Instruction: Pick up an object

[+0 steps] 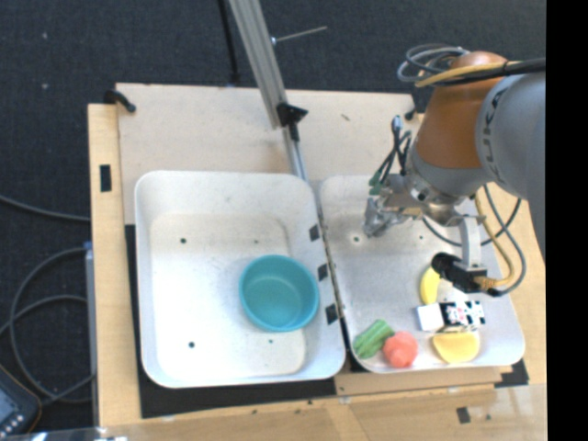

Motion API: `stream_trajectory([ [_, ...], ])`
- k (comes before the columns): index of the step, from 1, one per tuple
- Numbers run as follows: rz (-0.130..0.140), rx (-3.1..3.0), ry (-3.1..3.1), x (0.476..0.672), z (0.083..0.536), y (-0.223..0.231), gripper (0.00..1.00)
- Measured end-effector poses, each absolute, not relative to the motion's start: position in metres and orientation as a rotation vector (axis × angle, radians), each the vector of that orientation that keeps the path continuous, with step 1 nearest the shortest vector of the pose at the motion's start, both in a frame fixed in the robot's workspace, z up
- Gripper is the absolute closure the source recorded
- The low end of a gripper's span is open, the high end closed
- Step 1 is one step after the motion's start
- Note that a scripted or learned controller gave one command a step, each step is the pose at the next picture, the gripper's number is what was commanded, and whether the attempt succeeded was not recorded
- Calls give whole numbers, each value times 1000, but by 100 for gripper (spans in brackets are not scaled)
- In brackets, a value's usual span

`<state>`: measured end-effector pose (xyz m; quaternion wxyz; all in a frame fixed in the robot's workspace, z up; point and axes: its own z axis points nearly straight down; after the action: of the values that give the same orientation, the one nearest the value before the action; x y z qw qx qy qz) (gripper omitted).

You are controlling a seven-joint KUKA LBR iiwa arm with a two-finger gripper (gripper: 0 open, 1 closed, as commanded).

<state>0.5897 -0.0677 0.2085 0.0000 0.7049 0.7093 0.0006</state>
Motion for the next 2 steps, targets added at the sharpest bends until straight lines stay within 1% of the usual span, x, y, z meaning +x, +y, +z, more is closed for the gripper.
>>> stream_trajectory([
  [2,6,2212,2230,587,229,26,100],
])
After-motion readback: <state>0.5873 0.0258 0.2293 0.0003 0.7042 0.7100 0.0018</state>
